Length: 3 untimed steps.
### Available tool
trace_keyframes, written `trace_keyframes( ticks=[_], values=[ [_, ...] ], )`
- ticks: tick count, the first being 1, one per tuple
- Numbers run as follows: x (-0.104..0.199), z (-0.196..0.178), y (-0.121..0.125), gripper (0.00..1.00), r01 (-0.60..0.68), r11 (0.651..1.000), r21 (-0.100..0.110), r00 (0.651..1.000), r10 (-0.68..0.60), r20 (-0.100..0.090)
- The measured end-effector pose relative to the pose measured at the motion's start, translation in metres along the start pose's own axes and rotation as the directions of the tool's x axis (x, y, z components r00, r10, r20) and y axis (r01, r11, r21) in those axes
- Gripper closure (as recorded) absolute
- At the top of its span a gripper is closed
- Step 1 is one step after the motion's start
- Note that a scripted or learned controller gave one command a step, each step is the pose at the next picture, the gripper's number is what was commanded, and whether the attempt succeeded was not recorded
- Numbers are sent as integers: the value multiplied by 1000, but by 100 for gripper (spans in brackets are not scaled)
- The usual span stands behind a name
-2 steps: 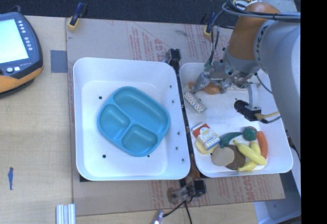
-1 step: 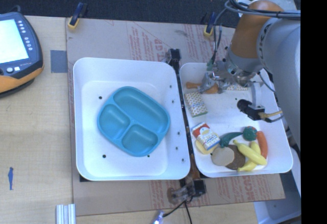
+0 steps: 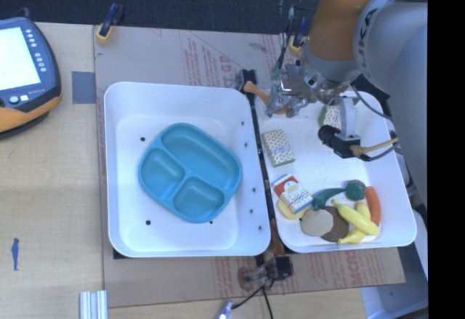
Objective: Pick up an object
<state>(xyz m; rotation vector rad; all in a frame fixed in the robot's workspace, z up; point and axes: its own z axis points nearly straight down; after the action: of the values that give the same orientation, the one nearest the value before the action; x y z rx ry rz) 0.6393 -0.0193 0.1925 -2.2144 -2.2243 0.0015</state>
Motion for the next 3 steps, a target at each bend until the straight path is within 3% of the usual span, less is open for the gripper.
trace_keyframes(
  ticks=[1,2,3],
  values=[
    [30,-26,-54,100,1,1000,2,1000,-1,2],
    [30,-26,-54,0,1,1000,2,1000,-1,2],
    [-29,-45,-39,0,-2,1000,1,1000,2,2]
  ],
)
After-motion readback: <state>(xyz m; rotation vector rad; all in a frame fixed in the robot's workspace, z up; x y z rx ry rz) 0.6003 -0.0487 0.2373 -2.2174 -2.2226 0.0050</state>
